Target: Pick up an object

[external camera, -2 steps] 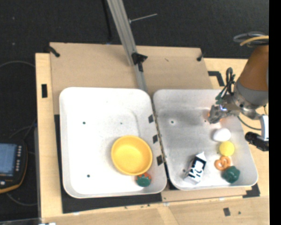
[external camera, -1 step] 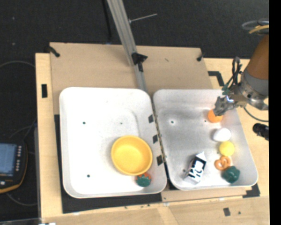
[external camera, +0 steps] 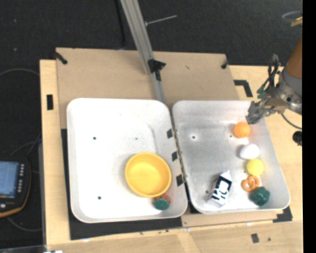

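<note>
Tan bench (external camera: 110, 73), two shallow white bins. Left bin (external camera: 95, 125): yellow plastic bowl (external camera: 147, 174), near side. Right bin (external camera: 210, 136): small orange ball (external camera: 242, 129), far right. Gripper (external camera: 256, 113) just beyond ball, fingers' state indeterminable. Step: approach, nothing held. Next: descend over ball, close.

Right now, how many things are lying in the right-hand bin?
6, along its right side: an orange ball at the top, then a white ball, a yellow ball, a small orange piece, a green toy, and a black-and-white carton nearer the middle.
</note>
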You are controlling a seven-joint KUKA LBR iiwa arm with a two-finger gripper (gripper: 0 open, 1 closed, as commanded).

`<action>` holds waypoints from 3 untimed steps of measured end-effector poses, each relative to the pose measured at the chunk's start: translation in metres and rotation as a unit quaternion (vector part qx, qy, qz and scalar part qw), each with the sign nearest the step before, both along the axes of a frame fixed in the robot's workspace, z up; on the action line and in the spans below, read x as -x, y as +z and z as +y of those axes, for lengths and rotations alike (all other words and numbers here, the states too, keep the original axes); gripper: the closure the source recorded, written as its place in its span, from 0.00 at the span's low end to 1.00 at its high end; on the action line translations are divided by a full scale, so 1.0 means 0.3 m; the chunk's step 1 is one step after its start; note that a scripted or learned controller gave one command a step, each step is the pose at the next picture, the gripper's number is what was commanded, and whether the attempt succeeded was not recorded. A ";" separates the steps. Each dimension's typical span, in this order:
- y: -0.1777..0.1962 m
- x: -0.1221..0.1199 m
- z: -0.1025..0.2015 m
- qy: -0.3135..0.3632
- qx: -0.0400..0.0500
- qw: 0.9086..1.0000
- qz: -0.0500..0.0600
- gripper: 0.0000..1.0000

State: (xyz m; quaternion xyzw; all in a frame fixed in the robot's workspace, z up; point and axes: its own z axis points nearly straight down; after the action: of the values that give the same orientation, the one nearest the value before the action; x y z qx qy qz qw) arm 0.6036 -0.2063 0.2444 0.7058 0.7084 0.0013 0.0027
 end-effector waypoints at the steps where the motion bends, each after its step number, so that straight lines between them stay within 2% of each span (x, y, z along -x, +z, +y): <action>1: 0.036 -0.018 0.166 0.001 -0.001 1.000 0.001 1.00; 3: 0.009 -0.009 0.547 0.002 -0.002 1.000 0.002 1.00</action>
State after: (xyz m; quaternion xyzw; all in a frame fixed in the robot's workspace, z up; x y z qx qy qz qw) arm 0.6064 -0.0422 0.2470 0.7046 0.7096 0.0007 -0.0002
